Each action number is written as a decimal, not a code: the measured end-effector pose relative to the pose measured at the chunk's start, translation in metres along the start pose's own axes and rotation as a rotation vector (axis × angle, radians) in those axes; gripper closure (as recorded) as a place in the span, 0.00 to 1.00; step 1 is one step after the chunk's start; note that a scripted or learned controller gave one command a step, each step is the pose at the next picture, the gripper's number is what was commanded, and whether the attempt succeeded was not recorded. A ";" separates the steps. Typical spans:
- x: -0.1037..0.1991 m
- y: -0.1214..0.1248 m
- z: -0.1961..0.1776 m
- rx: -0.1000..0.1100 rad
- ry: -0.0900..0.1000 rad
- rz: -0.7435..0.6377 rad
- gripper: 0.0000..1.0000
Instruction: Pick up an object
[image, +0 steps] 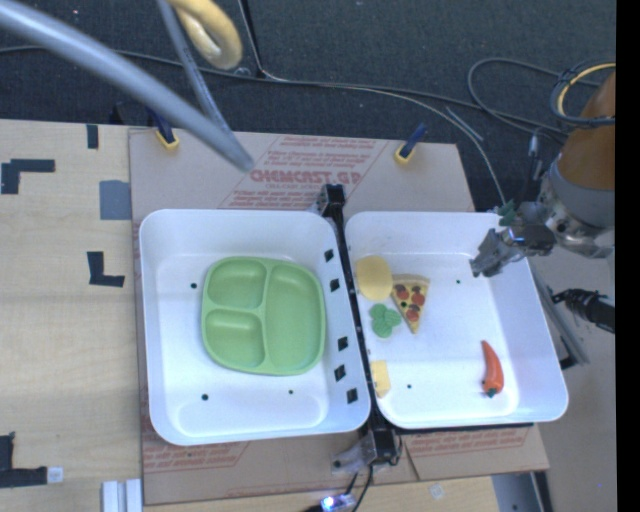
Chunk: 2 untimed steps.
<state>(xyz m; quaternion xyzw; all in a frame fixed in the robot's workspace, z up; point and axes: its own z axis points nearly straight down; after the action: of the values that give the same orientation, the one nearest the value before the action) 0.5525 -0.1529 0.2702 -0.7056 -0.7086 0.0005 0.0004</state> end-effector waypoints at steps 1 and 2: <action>0.049 0.006 -0.001 -0.001 0.001 -0.002 1.00; 0.110 0.015 0.013 0.001 0.001 -0.002 1.00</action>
<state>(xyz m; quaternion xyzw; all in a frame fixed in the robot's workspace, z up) 0.5668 -0.0428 0.2573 -0.7049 -0.7093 0.0007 0.0011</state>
